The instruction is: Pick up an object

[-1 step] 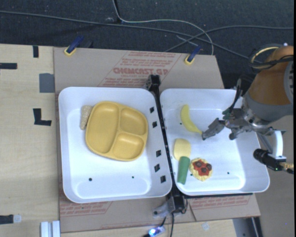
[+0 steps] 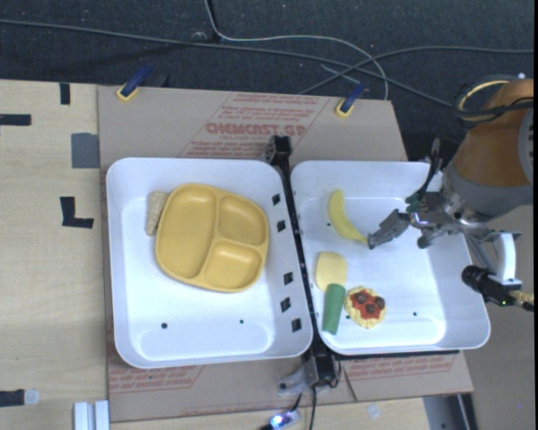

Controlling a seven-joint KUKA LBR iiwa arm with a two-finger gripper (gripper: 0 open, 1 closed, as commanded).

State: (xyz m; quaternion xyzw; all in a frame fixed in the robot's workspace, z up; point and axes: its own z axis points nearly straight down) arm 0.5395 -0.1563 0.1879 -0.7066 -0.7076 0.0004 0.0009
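The right bin [image 2: 430, 330] holds a yellow banana [image 2: 343, 217] near its far left, a pale yellow slice [image 2: 332, 268] below it, a green cucumber-like stick [image 2: 333, 309] and a small pizza piece [image 2: 366, 306] near the front. My gripper [image 2: 383, 233] hangs over the middle of this bin, just right of the banana's lower end and apart from it. Nothing is seen held in it. The grey arm with its orange band [image 2: 493, 150] comes in from the right.
The left bin [image 2: 134, 312] bears a yellow divided plate [image 2: 212, 237] with a tan bread slice [image 2: 154, 211] partly tucked under its left edge. A black divider [image 2: 291, 240] separates the bins. Cables [image 2: 278, 38] run across the dark floor behind.
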